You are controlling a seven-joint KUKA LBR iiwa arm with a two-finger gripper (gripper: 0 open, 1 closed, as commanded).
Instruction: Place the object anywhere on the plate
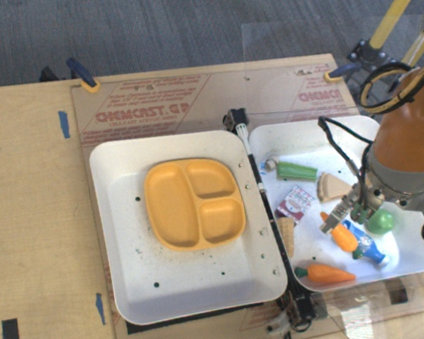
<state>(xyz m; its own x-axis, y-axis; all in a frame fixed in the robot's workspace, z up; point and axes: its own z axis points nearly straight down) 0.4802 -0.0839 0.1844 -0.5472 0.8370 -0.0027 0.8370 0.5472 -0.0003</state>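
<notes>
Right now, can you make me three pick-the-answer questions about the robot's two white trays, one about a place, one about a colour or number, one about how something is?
1. Where is the yellow-orange divided plastic plate?
A. in the left white bin
B. in the right white bin
C. on the cardboard

2. How many compartments does the plate have?
A. two
B. three
C. five

3. What is in the plate's compartments?
A. a carrot
B. a green block
C. nothing

Answers:
1. A, the plate sits in the left bin's middle.
2. B, one long compartment at left, two smaller at right.
3. C, each compartment shows bare; the orange toy carrot and long green block lie in the right bin, where the gripper hovers.
</notes>
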